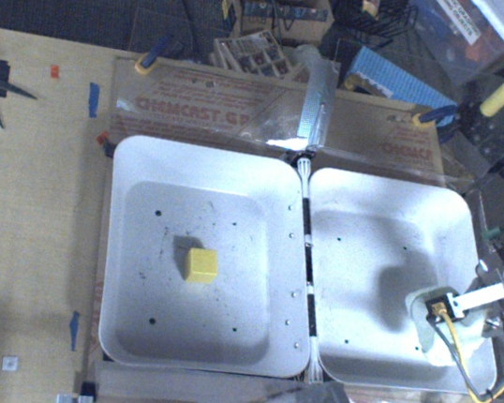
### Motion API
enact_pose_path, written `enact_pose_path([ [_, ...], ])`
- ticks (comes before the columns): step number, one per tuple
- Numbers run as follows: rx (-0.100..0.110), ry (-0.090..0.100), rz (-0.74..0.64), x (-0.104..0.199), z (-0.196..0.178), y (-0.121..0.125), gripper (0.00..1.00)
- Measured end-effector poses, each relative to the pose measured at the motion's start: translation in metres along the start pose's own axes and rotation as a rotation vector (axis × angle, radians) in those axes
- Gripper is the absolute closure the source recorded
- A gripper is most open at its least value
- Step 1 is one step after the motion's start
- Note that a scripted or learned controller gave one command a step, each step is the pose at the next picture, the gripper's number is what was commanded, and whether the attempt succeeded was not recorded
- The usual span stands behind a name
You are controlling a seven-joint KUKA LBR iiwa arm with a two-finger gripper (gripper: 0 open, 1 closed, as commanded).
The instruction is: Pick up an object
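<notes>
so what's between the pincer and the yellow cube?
Camera view: from pincer, bare right bin floor, the joined rims, bare left bin floor, then yellow cube.

**One fixed camera, high over the bench, looking down at a slant**

It faces down onto the bench (19, 235). The left bin (128, 176) lies toward 9 o'clock and the right bin (373, 215) toward 3 o'clock, and their shared edge runs through the middle from 12 to 6 o'clock. The tilt brings in boxes (273, 9) and dark floor beyond the bench at 12 o'clock. It is near enough that the small yellow block (202, 265) shows plainly, and far enough to take in nearly all of both bins.
</notes>
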State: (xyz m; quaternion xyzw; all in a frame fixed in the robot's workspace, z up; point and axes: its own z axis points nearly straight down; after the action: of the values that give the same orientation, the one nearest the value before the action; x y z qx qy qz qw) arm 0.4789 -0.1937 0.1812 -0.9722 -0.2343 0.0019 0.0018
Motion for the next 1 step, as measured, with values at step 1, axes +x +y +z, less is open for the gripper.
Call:
enact_pose_path([
  [1,-0.001,0.0,0.26,-0.0089,0.0076,0.0195,1.0],
])
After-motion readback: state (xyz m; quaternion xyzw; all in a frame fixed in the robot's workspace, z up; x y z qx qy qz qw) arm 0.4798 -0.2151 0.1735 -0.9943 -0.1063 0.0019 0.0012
